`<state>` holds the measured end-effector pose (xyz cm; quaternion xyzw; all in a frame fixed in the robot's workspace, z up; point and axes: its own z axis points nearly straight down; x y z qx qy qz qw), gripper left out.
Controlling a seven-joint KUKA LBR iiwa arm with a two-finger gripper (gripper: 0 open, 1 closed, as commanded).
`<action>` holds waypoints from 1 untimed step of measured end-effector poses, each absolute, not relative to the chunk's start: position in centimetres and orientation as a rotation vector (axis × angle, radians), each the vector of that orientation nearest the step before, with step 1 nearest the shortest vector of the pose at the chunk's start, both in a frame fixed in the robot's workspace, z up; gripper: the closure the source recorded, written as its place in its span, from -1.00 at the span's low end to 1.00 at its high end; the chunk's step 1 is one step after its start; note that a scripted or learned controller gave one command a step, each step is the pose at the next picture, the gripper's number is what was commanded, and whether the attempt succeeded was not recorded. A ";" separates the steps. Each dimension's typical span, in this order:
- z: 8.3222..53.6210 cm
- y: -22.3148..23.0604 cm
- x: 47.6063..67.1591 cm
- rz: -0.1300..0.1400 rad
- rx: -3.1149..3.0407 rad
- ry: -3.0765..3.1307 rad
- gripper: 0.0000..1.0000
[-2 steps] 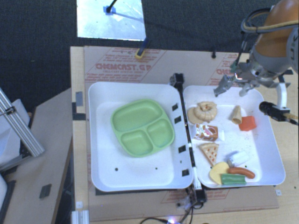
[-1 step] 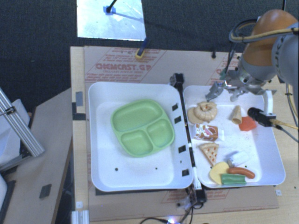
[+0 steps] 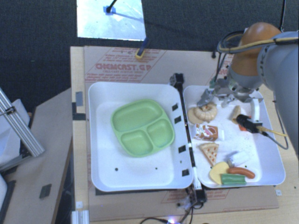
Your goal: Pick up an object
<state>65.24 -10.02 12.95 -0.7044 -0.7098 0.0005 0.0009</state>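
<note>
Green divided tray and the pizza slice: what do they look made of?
Green divided tray: likely molded plastic, matte to satin, judging by its uniform color and soft rounded compartment walls. Pizza slice: seemingly toy food, plastic or rubber, with flat painted colors; the view is too coarse to be sure.

Dark carpet floor (image 3: 37,41), shiny metal sheet (image 3: 111,13), wooden bench (image 3: 46,125)

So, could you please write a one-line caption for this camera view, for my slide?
KUKA arm's gripper poised above a toy doughnut in the right bin; a green divided tray sits in the left bin.
</note>
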 end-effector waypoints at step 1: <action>8.5 -9.9 65.4 -0.006 -2.216 -2.229 -1.00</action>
